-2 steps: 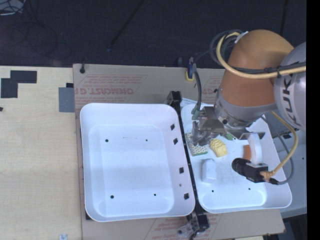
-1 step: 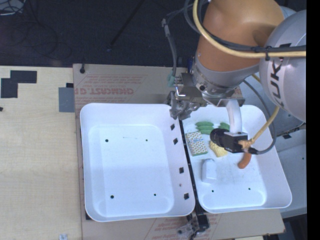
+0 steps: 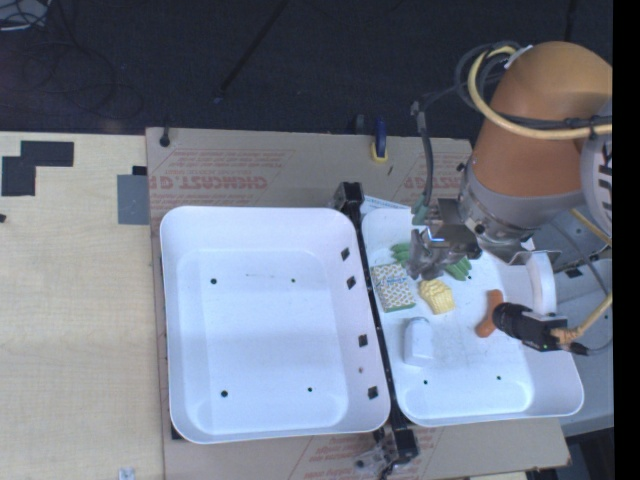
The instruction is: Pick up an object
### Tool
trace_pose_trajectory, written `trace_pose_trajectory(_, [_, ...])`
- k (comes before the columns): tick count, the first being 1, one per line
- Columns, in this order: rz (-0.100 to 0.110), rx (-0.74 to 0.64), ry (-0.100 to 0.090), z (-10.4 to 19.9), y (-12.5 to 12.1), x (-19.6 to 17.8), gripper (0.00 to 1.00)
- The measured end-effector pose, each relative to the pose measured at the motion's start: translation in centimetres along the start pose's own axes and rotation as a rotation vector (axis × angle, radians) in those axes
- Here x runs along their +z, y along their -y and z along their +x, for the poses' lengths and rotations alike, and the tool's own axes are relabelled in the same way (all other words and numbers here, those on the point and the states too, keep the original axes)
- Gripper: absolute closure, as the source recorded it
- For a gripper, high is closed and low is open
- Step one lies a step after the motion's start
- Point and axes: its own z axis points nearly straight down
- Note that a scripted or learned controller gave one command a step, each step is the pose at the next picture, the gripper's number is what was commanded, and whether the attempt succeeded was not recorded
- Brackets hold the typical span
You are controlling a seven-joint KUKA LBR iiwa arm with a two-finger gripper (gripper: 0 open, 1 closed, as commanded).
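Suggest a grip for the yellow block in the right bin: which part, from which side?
Probably straight down from above onto the yellow block, closing across its short sides. It lies flat on the right bin floor, with the patterned pad close on its left and bare floor on its right. The end effector sits just above it, near the green piece.
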Motion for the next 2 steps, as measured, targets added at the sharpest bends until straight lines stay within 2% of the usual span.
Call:
trace_pose_trajectory(1, [-0.016,-0.006,0.001,-3.8,-7.0,-6.7,1.0])
trace_pose_trajectory(2, [-0.004,-0.01,-0.002,3.0,-4.9,-3.7,1.0])
